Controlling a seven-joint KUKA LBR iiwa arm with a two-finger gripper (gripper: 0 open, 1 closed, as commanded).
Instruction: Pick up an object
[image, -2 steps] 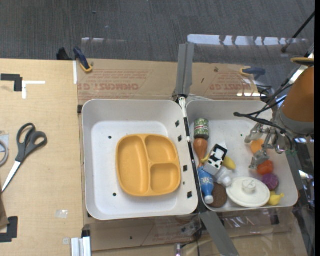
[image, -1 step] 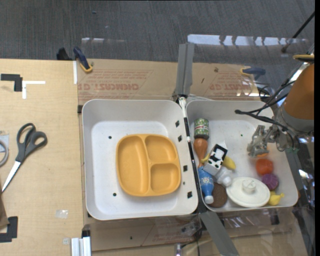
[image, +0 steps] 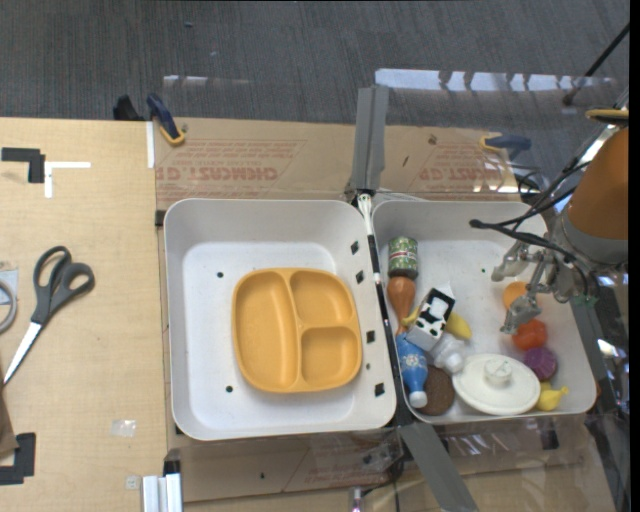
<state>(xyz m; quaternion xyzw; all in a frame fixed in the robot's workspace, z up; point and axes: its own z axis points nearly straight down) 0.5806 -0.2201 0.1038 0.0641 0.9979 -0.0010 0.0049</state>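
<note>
This is a robot lab or test workshop, not a home. Two shallow white bins (image: 180, 330) sit side by side on a bench covered with taped-down printed cardboard (image: 250, 165). Black tape marks (image: 25, 160) are stuck to the pale wooden top, and scissors (image: 50, 295) lie loose there. Blue clamps (image: 165, 118) grip the cardboard edge, cables (image: 545, 195) trail at the right, and grey carpet (image: 250, 45) lies beyond.

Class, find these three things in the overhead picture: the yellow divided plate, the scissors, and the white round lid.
yellow divided plate (image: 262, 330), camera view, floor of its large left compartment.
scissors (image: 57, 280), camera view, between the two black handle loops.
white round lid (image: 497, 384), camera view, top surface beside its knob.
</note>
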